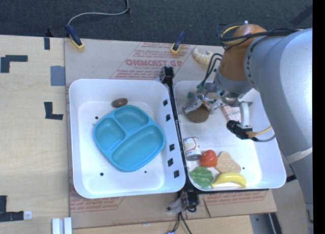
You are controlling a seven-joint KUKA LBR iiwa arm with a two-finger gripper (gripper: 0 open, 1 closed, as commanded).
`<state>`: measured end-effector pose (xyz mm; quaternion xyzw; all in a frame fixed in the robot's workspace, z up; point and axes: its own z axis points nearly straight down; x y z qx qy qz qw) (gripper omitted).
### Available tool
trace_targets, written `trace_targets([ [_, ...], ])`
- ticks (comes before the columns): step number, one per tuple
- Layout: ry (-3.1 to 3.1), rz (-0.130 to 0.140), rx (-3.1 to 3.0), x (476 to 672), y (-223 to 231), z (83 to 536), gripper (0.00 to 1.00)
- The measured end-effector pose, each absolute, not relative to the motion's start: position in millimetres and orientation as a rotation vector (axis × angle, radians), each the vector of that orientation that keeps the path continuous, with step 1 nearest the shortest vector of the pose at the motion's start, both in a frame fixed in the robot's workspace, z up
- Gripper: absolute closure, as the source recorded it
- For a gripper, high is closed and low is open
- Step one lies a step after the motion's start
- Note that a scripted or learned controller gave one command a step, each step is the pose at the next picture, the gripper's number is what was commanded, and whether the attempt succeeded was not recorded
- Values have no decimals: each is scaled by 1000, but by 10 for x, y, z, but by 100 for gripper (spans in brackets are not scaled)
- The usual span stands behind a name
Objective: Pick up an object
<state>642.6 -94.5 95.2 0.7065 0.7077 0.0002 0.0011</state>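
**Gripper down over a brown lump in the right bin**

We take the brown lump (198, 115) as the likely target: a small, rounded, dull brown piece, darker than the toys around it, lying on the floor of the right bin (264, 149) near its upper left corner. It sits just under the gripper (203, 104), which hangs low over that corner, and the two look to be touching or nearly so. Whether the gripper has hold of the lump we cannot tell, since the metal parts there blur together from this angle.

The arm (277, 70) reaches in from the right and bends down over the bin's far end, which we judge suits a straight downward grasp on something lying flat.

Other choices lie along the bin's near edge, packed close: a red tomato (208, 158), a tan bread slice (227, 163), a green leafy piece (202, 176) and a yellow banana (229, 179). A small can (191, 146) stands by the dividing wall. Such crowding would make a clean grasp harder there, we think, so the lump standing apart is the easier pick.

In the left bin (81, 141) a blue divided plate (129, 136) lies in the middle, with a small brown pebble-like thing (120, 103) just beyond it. Both bins rest on the counter (30, 126).
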Motion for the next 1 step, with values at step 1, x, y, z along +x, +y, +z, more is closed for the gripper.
trace_targets([
  [1,2224,0,2220,5864,-425,1844,100],
])
